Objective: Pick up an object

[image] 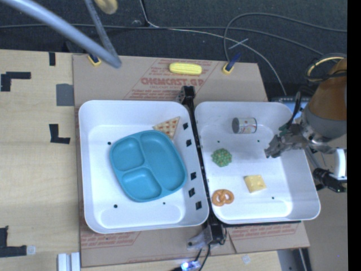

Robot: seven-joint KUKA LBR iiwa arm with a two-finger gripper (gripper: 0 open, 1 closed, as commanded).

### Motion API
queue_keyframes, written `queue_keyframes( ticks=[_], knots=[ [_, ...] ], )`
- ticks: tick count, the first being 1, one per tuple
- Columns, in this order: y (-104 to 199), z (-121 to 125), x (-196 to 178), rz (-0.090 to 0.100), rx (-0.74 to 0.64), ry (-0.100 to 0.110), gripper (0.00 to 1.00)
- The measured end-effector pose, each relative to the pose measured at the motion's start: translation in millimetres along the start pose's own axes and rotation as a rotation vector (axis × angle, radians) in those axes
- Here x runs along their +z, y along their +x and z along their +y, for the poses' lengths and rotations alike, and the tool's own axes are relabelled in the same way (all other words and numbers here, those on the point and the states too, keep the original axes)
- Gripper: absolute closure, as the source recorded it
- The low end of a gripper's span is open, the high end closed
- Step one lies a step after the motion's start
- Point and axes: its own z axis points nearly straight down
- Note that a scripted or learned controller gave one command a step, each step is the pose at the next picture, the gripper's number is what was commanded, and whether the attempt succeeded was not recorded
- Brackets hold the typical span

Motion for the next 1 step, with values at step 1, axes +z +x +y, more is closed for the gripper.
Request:
queue_keyframes(
  ticks=[1],
  knots=[
    [0.2, 1.5, -53.1, -0.001, 0.0, -0.001, 1.0]
  ],
)
